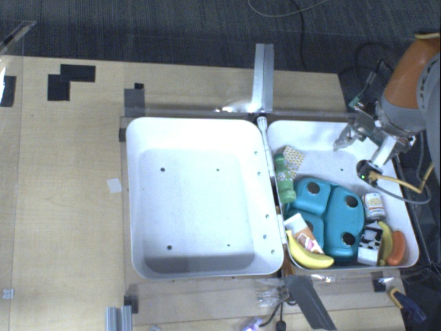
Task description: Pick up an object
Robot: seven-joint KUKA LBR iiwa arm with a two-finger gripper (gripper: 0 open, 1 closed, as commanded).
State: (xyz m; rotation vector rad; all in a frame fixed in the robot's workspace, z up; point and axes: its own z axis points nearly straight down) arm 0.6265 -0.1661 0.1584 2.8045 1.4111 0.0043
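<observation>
Arm over right bin, nothing held.
Gripper fingers apart, empty, above bin's far right corner; teal tray, banana lie in bin's near half.

Two smooth white plastic bins with a slight sheen sit on a matt, pale wood-look surface, one holding a glossy teal plastic tray, a smooth yellow banana and a green bottle, beside a dull grey metal post and rough dark carpet.
</observation>
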